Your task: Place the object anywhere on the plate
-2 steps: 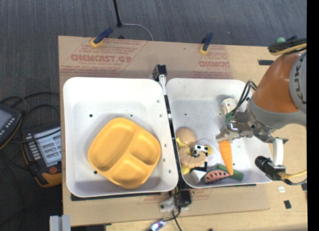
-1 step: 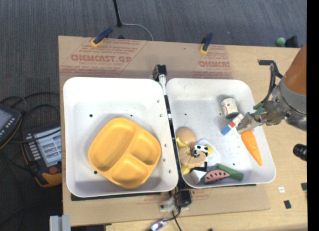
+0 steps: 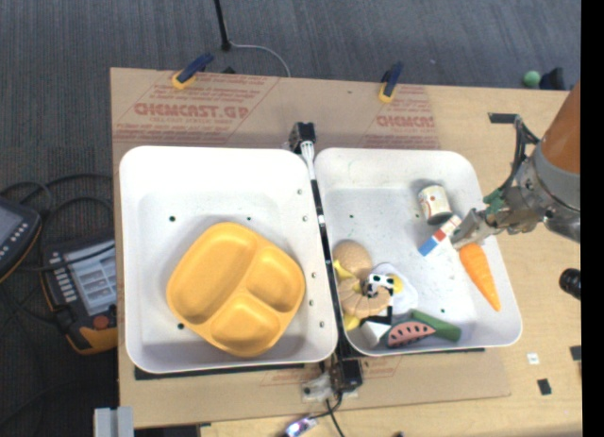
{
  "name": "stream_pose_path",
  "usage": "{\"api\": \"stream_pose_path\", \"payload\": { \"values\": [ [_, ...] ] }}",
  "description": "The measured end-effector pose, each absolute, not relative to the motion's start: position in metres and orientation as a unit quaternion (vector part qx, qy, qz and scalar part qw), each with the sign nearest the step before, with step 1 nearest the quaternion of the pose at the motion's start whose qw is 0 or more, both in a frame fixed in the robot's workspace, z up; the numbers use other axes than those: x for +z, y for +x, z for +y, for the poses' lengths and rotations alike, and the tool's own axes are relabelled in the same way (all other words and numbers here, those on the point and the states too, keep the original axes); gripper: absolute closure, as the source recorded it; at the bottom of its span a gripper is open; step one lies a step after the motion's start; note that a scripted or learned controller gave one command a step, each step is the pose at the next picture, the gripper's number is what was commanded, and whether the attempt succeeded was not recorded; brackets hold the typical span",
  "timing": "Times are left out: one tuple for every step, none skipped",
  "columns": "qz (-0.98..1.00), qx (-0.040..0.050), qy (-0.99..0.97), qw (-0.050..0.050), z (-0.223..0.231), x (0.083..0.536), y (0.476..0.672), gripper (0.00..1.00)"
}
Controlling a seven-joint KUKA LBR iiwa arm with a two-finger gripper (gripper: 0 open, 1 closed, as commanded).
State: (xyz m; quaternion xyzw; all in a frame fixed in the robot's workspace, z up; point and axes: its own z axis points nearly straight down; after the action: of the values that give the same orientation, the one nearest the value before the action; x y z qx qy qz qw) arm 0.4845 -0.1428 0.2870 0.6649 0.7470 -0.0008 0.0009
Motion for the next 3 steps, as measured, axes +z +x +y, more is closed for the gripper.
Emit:
{"api": "stream_pose_path", "payload": {
  "values": [
    [0.747, -0.0013, 0.665, 0.001, -0.143, 0.296, 0.485, 1.0],
    [0.747, -0.0017, 0.665, 0.001, -0.143, 0.306, 0.485, 1.0],
    [0.747, -0.0021, 0.665, 0.002, -0.143, 0.315, 0.486, 1.0]
  ]
}}
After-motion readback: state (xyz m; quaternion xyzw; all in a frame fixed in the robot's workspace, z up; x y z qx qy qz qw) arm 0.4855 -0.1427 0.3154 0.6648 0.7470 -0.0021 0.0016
